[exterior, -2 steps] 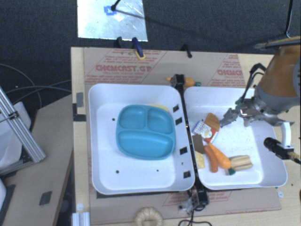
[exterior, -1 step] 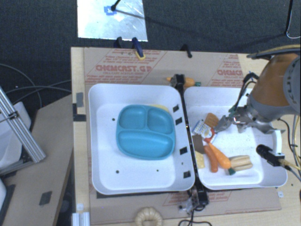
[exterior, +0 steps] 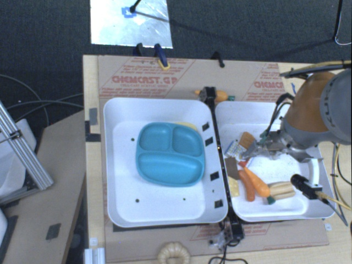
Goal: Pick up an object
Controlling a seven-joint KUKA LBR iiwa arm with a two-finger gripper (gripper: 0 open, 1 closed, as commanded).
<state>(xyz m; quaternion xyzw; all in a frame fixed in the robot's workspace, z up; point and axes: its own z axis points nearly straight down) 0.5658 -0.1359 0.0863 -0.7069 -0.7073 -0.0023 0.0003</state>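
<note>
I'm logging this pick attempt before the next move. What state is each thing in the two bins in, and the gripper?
blue divided plate: lying flat in the left bin, right way up.
carrot: lying loose in the right bin, not gripped.
bread roll: lying flat beside the carrot.
gripper: low over the right bin's clutter, grip unclear.

— Left of the gripper [exterior: 254,150]?
— Touching or just beside it, a small packet [exterior: 234,148], in the right bin [exterior: 258,110]; well beyond, across the divider, a compartment plate [exterior: 170,153] in the left bin [exterior: 124,164].
— Nearer the camera than the gripper?
— Two carrots [exterior: 254,183] side by side, then a hot dog bun [exterior: 281,190] to their right, all in the right bin.
— Behind?
— Bare bin floor, then the bench [exterior: 181,76].
</note>
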